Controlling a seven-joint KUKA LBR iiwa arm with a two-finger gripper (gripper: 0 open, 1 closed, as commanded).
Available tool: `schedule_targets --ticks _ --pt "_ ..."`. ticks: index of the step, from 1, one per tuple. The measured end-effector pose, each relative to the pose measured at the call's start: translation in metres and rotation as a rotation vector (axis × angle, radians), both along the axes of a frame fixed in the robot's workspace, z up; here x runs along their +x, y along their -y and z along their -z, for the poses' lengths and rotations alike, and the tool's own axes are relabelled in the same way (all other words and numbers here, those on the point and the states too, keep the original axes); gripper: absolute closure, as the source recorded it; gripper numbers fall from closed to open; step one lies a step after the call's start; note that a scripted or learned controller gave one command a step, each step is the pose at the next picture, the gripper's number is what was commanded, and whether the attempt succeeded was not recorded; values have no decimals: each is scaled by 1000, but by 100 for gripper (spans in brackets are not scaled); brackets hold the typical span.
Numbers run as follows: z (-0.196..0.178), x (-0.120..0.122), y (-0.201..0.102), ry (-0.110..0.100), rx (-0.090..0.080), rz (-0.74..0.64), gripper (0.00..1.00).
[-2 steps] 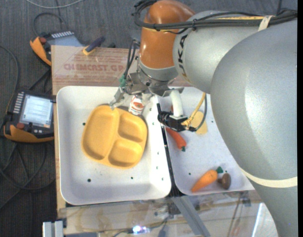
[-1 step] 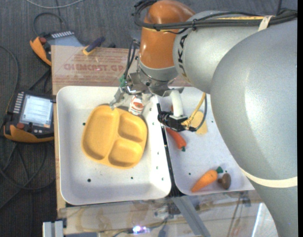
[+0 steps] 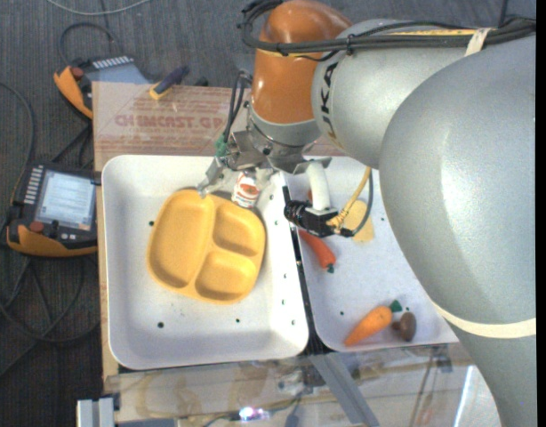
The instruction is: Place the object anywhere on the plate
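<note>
A yellow plate (image 3: 206, 243) with three compartments lies in the left white bin (image 3: 122, 265). My gripper (image 3: 244, 183) hangs from the orange-banded wrist over the plate's far right edge. A small white-and-red object (image 3: 246, 189) sits between its fingers, just above the plate's rim. The fingers look shut on it. The big grey arm covers much of the right side.
The right bin (image 3: 380, 274) holds an orange carrot (image 3: 371, 325), a small brown item (image 3: 404, 326), a red pepper (image 3: 319, 250) and a pale yellow piece (image 3: 366, 229) partly under the arm. A cardboard sheet (image 3: 157, 123) lies behind the bins. A teach pendant (image 3: 55, 205) sits at the left.
</note>
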State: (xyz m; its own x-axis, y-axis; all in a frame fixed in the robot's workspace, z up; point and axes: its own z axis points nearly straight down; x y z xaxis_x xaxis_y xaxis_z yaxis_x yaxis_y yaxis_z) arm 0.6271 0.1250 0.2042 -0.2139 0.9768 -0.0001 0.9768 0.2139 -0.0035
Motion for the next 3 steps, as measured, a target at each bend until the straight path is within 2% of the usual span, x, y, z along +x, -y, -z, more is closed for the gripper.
schedule_targets --ticks 3 --pt "0 0 0 0 0 0 0"
